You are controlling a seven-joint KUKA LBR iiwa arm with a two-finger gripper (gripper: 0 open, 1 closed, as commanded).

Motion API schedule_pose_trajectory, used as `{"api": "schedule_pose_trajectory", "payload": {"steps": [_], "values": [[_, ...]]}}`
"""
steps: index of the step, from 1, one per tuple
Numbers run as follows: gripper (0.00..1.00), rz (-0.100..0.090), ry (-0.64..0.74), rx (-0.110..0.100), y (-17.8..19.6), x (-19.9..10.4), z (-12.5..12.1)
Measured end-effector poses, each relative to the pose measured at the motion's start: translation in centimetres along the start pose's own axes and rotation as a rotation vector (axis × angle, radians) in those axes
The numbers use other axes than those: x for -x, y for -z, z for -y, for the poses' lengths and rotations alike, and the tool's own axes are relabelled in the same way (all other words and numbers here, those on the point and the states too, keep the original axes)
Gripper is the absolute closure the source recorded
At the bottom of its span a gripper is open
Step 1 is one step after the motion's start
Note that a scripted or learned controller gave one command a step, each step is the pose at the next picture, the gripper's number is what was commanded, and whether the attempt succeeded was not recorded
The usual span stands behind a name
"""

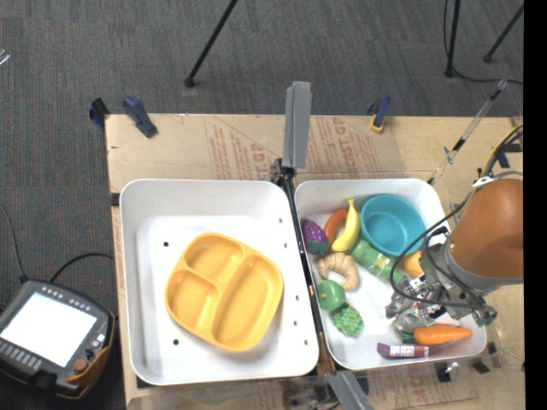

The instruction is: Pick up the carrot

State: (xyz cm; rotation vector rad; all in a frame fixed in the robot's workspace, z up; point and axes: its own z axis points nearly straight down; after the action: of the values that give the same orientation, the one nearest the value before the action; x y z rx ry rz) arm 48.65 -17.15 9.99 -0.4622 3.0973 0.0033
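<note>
orange and tapered, the carrot (442, 335) lies flat on the floor of the right bin (389, 185), near its front right corner, just below and slightly right of the claw (416, 307). the claw hangs low over that corner of the bin, a tangle of metal and cable under the arm's orange band (490, 229); whether its fingers are apart or together cannot be told, and nothing shows between them. just below the claw, left of the carrot and touching its thick end, lies a purple tube (395, 349). left of the claw sit a green bumpy piece (347, 320), a green apple (331, 295) and a tan ring (338, 268). up and left of it stand a blue bowl (391, 223), a banana (346, 228) and a purple grape bunch (314, 236). far to the claw's left, the left bin (137, 220) holds a yellow divided plate (224, 290).
</note>
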Motion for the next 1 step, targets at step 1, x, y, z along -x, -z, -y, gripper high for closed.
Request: {"api": "schedule_pose_trajectory", "payload": {"steps": [1], "values": [[1.0,-0.002,-0.108,-0.006,10.28,-0.67,4.14]]}}
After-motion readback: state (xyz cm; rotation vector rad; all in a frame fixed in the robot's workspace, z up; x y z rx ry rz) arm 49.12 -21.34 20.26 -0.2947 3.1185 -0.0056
